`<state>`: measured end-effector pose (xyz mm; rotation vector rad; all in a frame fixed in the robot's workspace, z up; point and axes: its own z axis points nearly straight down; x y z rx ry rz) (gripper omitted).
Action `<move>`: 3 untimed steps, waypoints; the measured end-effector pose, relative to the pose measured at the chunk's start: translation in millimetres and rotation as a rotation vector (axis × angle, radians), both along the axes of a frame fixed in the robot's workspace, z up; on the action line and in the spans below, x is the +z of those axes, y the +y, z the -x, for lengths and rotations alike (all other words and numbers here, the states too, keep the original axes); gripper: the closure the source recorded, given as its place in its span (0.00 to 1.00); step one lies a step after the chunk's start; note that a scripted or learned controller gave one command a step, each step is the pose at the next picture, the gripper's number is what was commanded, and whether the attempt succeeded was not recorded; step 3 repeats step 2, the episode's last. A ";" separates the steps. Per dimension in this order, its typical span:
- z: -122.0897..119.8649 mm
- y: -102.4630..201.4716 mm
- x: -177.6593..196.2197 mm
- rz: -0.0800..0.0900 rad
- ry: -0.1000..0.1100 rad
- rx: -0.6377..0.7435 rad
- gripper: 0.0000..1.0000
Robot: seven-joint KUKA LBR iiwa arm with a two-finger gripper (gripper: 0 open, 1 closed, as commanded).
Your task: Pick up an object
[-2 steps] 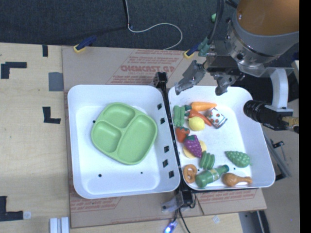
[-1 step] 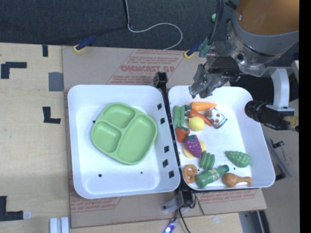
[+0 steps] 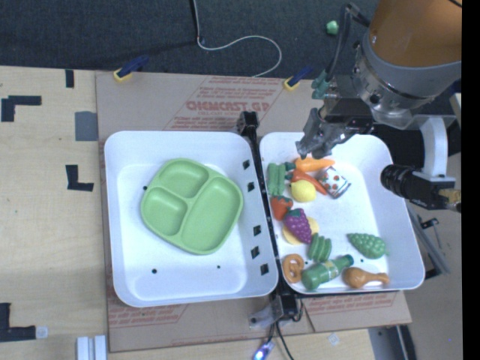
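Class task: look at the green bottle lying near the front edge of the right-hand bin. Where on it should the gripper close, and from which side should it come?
The green bottle lies on its side, slanted. Likely best: descend from above and close across its wider body, fingers crosswise to its length. The pretzel and drumstick crowd its ends.

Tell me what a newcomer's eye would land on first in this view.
Probably the big grey arm with its orange band entering from the upper right, its gripper low over the back of the right white bin. Next, the bright pile of plastic toy food crowding that bin. Then the pale green divided plate lying alone in the left white bin.
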<state>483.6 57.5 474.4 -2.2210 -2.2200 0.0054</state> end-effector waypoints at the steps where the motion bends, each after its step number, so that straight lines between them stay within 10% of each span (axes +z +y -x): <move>1: 2.4 0.9 -191.6 0.002 0.015 0.000 1.00; 2: -1.2 16.7 -32.6 -0.005 -0.020 0.005 1.00; 3: -1.2 16.7 -32.6 -0.005 -0.020 0.005 1.00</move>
